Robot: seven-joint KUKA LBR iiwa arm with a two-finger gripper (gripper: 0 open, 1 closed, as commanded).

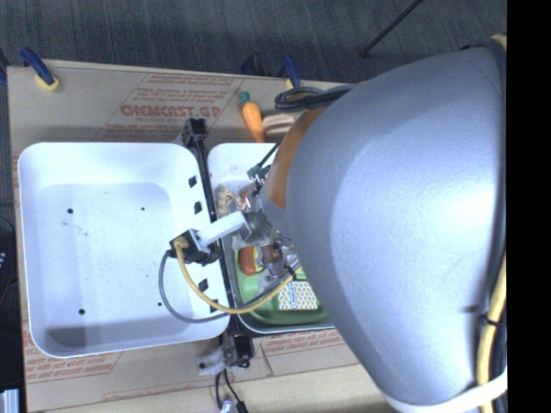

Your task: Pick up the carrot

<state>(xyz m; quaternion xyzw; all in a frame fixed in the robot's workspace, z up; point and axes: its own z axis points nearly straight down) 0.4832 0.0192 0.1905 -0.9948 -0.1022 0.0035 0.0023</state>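
The gripper [269, 252] sits low inside the right bin [225, 157], close to that bin's left wall. Whether it is open or closed, and whether it has hold of anything, cannot be told: wrist hardware and cabling cover it.

The arm [405, 222] is the largest item in view. Its grey housing enters from the right and covers most of the right bin. An orange band [288, 149] shows at the edge of the housing, above the wrist.

The left bin [95, 248] is next in size. It lies beside the right bin, and a black divider rail [205, 196] runs between the two.

A cardboard sheet [129, 101] with red print underlies both bins.

A green item [258, 295] with a blue-patterned card [299, 295] lies in the right bin's lower part, just below the gripper.

A yellow and grey cable [185, 295] loops from the wrist out over the left bin's right side.

The carrot [252, 120] lies outside both bins, on the cardboard just beyond the right bin's far rim. It is well apart from the gripper, toward the top of the view. A small orange object [248, 259] lies next to the gripper; its identity cannot be told.
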